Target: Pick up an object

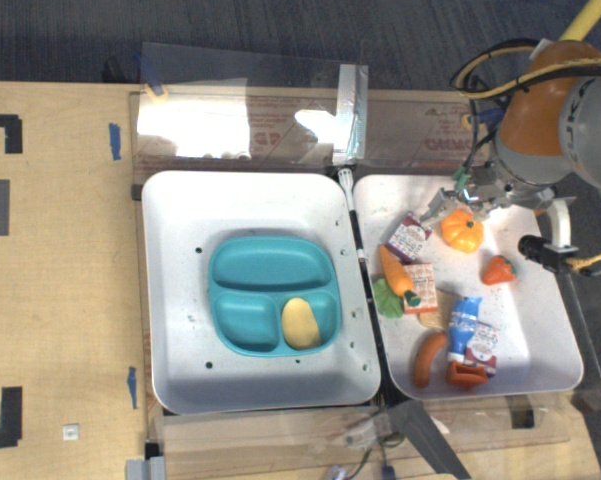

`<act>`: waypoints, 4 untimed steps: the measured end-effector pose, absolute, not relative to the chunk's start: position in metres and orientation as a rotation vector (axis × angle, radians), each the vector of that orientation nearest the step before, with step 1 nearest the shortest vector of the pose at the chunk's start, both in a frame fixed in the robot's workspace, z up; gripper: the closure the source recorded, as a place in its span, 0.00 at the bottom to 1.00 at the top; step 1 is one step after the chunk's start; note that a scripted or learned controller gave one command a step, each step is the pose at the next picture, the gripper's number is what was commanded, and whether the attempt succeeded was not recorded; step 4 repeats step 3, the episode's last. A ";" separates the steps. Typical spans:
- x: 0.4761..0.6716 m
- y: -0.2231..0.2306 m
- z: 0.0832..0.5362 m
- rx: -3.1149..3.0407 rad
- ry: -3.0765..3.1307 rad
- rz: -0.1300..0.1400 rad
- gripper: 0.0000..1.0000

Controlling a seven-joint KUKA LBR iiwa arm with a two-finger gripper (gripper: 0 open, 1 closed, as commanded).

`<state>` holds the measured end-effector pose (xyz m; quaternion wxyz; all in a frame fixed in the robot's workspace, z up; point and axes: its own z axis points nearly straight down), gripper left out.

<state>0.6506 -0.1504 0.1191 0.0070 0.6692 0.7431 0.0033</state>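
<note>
My gripper [464, 202] hangs over the back of the right bin [550, 368], open, with nothing between its fingers. Directly in front of it, and close, lies a small orange pumpkin-like toy [462, 231]. A red strawberry-like piece [497, 269] sits to the right of that. Further left are a small carton [410, 238], a carrot [395, 269] and a green piece [386, 299]. Toward the front lie another carton [420, 290], a blue bottle [464, 325], a sausage [427, 359] and a red piece [467, 374].
The left bin [170, 268] holds a teal divided tray [260, 268] with a yellow potato-like piece [300, 323] in its front right compartment. A clear panel [240, 118] stands behind the bins. Yellow and black cables [500, 63] loop by the arm's orange band [530, 118].
</note>
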 end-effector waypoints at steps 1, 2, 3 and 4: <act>0.663 -0.182 0.096 1.922 2.466 0.020 0.00; 0.663 -0.182 0.101 1.919 2.466 0.015 1.00; 0.576 -0.132 0.178 1.901 2.501 0.002 1.00; 0.576 -0.132 0.178 1.901 2.501 0.002 1.00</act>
